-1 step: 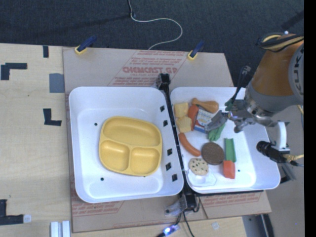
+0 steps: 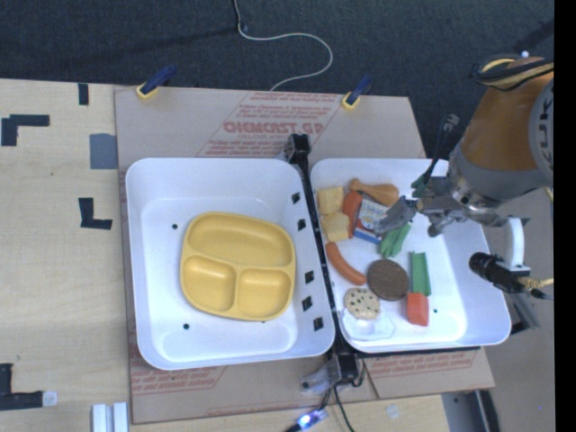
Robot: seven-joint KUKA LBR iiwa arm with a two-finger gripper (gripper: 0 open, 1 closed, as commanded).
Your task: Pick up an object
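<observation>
Heaped in the right bin (image 2: 486, 327): toy food in one loose cluster, with one orange carrot (image 2: 417, 288) with a green top, one brown round patty (image 2: 389, 278), one chocolate-chip cookie (image 2: 363, 303), one sausage (image 2: 344, 263), two pale yellow cheese blocks (image 2: 332, 212) near the divider. One yellow three-compartment plate (image 2: 238, 265) lying flat in the left bin (image 2: 144, 241). Gripper (image 2: 402, 210) low over the cluster beside a green pod (image 2: 393, 239); cannot tell how it stands.
</observation>
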